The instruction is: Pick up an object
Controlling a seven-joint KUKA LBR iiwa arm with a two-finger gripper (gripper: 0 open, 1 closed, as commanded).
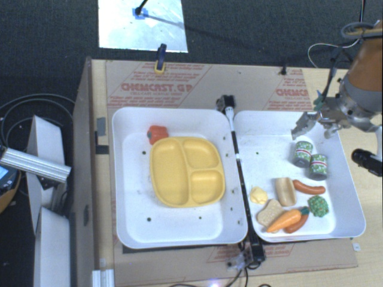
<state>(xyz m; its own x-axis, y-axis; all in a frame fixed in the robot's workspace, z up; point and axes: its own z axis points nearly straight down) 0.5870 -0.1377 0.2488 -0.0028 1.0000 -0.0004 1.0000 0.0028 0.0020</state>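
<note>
Arm cut off at right edge; gripper (316,124) hangs above far part of right bin (353,184), fingers spread wide, nothing between. Two small cans (310,158) just below it, labels too small to read. Red pepper (157,133) partly hidden behind glossy yellow tray (185,171) in left bin (128,178).

I am wearing an orange band (366,70) above my grey metal wrist (359,106). Thin pale cables (326,49) are looping just behind it, and my gripper (316,123) is showing silvery, angular fingers.
</note>
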